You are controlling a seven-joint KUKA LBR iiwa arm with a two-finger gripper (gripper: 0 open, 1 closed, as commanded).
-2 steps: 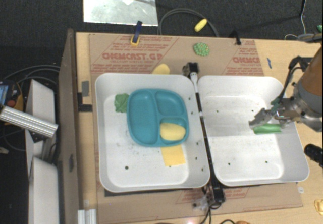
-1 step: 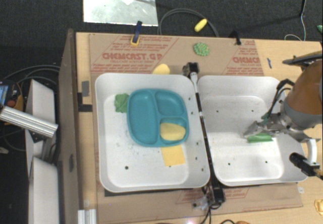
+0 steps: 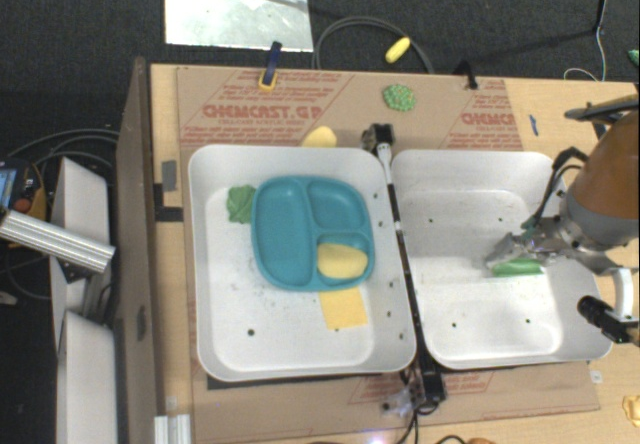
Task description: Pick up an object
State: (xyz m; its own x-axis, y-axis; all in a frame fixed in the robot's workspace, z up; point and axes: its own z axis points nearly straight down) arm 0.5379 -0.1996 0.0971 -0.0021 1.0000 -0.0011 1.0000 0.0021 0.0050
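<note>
End effector (image 3: 508,254) low in right bin (image 3: 470,332), on green object (image 3: 518,268).
Finger state: cannot tell. Bin floor open leftward; blue tray (image 3: 290,232) crowds left bin (image 3: 215,332).

You have two bins side by side on the bench. In the left bin (image 3: 215,332) a divided plate (image 3: 290,232) sits near the middle, with a rounded lump (image 3: 342,260) in its near right compartment. A flat square (image 3: 344,309) lies just in front of the plate, and a leafy piece (image 3: 241,202) touches its left edge. In the right bin (image 3: 480,337), the gripper (image 3: 505,257) sits over a small block (image 3: 518,268) toward the right side.
</note>
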